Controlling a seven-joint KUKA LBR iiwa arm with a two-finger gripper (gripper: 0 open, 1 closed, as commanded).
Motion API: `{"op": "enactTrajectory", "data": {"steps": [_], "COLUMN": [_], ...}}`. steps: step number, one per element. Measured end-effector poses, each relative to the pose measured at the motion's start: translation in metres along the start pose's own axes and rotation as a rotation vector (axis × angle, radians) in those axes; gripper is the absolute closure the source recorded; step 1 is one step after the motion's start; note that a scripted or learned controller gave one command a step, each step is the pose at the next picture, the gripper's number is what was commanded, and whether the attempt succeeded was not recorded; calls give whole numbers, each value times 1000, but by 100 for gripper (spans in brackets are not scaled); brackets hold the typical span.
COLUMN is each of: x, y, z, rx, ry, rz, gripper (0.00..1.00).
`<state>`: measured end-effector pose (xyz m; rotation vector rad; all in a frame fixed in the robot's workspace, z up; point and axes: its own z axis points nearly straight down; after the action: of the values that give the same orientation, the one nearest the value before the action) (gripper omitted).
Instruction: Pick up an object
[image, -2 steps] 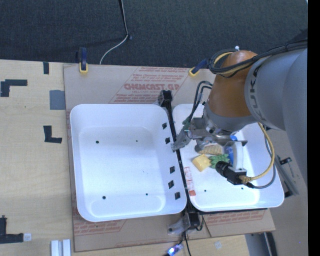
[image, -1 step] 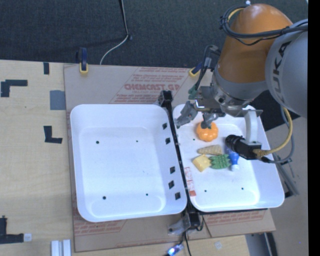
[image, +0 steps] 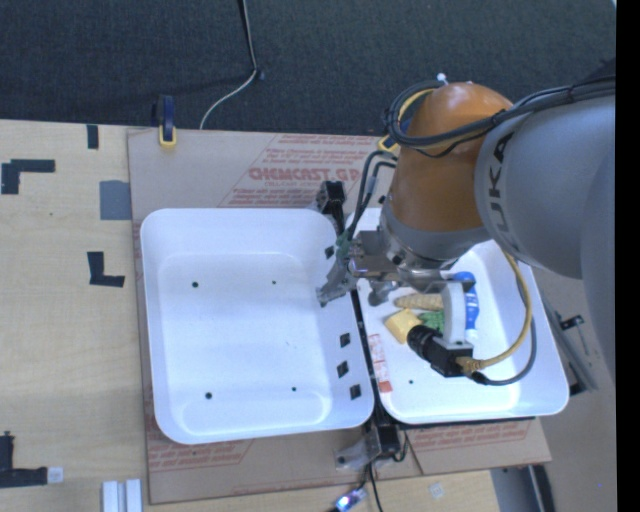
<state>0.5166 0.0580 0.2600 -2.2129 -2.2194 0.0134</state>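
The gripper (image: 345, 275) hung over the seam between the two bins; whether it clasped anything could not be told. Beside it, in the right bin (image: 500, 400), lay a yellow object (image: 402, 324), perhaps beside a blue-and-white item (image: 467, 300).

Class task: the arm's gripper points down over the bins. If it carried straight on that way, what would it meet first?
Most likely the left bin at its right rim, where the two bins meet: the gripper hangs just above it. Depth is unclear from this slanted view, so it could land on the bin floor beside the rim instead.
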Motion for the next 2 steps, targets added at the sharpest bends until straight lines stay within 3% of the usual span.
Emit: {"op": "enactTrajectory", "data": {"steps": [1, 2], "x": [43, -8], "y": [-1, -36], "z": [-145, -80], "rx": [-23, -1], "ry": [3, -3], "rz": [-4, 8], "gripper": [100, 100]}}
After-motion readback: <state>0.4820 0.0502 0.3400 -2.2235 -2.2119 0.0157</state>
